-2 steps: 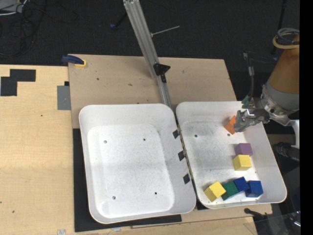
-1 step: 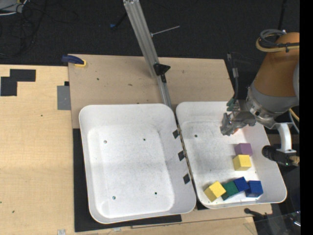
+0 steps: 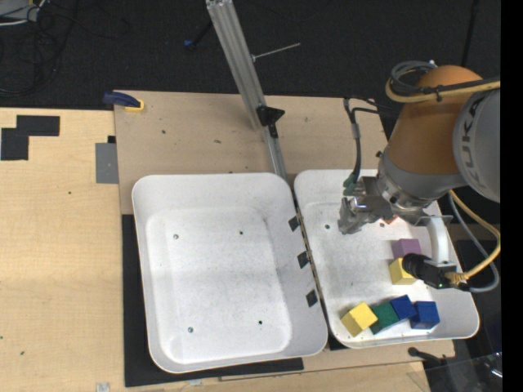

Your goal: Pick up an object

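Two shallow white bins lie side by side on the wooden bench [image 3: 188, 137]. I call them the left bin [image 3: 212, 260] and the right bin [image 3: 351, 272], as they are seen in the camera view.

Six small blocks are the things to pick, and all of them lie in the right bin. The purple block [image 3: 406, 247] is near the bin's right wall, and the upper yellow block [image 3: 400, 271] lies just below it, touching or almost touching. Four more are close together in a row at the front corner: the lower yellow block [image 3: 358, 318], the green block [image 3: 382, 315], the first blue block [image 3: 402, 306] and the second blue block [image 3: 426, 314].

The gripper [image 3: 353, 216] hangs over a bare part of the right bin's floor, in the half far from the camera and well apart from the front row. I cannot tell whether its grip is spread or pressed together. The thick arm [image 3: 433, 137] covers the far right corner of this bin and comes close to the purple block.

A few black clips [image 3: 304, 258] sit on the rims where the bins meet. A slanted metal rail [image 3: 237, 55] rises behind the bins. A small blue and yellow thing [image 3: 122, 100] lies at the far left corner of the bench.
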